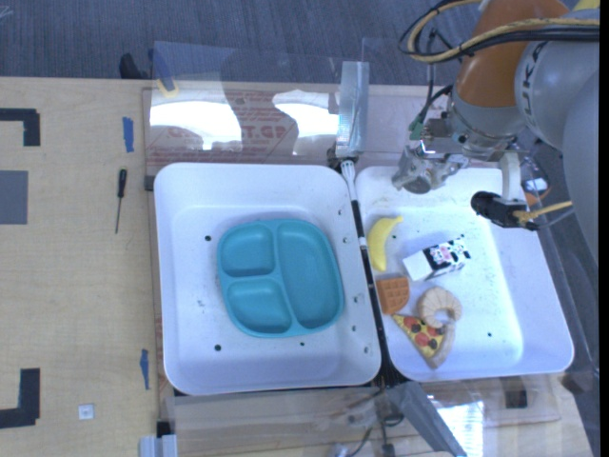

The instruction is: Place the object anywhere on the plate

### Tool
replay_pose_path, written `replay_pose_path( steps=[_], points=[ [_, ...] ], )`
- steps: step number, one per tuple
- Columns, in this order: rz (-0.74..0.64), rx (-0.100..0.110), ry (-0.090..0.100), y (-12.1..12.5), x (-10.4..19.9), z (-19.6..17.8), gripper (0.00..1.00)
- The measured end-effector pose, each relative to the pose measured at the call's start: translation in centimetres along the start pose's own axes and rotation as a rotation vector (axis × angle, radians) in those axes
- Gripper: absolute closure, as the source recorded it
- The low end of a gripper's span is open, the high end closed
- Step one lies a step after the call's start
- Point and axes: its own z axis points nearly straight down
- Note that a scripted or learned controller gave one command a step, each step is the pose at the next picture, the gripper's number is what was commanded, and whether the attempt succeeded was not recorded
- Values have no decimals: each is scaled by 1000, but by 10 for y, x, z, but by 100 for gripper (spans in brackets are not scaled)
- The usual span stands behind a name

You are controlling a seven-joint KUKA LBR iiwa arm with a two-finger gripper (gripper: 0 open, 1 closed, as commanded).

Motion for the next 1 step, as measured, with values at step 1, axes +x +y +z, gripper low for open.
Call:
replay_pose_path(
  steps=[1],
  points=[
    [-3,1,3,-72,65,0,100]
  ],
)
